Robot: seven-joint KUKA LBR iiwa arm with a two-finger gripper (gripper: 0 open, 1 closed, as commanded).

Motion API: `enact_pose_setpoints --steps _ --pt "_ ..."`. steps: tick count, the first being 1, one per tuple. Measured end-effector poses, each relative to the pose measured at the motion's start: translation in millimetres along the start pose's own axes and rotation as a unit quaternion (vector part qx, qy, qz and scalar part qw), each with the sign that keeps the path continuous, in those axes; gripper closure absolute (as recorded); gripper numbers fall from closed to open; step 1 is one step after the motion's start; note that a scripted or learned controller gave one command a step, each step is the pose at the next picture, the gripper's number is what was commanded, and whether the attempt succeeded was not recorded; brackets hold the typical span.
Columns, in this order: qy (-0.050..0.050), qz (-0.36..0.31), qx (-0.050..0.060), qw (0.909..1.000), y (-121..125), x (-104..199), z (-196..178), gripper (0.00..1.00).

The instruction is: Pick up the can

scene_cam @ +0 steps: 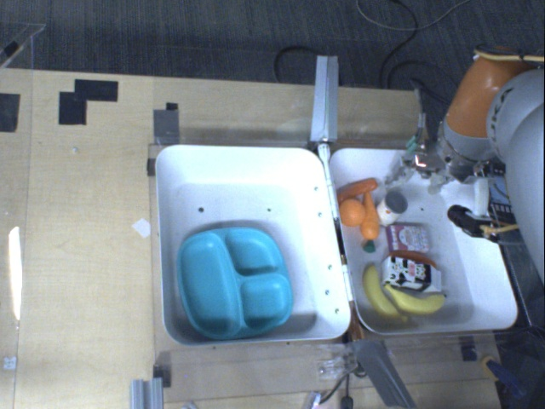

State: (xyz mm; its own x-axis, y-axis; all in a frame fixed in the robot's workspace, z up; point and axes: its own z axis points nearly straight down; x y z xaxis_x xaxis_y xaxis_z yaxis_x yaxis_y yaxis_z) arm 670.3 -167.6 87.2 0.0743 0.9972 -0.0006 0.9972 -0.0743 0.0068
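The small can (394,203), grey end up, is being crowded by a banana (400,301) in the right bin (485,271). A blue tray (234,281) is being held by the left bin (221,181). The gripper (423,158) state can't be told tbh.

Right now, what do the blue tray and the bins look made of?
The blue tray looks like moulded plastic with a smooth matte finish: uniform colour, rounded compartment edges. The bins look like white plastic or painted metal, slightly glossy, with small holes dotted across them; the view leaves that open.
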Motion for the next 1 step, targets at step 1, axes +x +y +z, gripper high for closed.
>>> enact_pose_setpoints --steps 1 --pt "-0.001 -0.003 -0.004 1.0000 2.8 1.4 -13.6 1.00"
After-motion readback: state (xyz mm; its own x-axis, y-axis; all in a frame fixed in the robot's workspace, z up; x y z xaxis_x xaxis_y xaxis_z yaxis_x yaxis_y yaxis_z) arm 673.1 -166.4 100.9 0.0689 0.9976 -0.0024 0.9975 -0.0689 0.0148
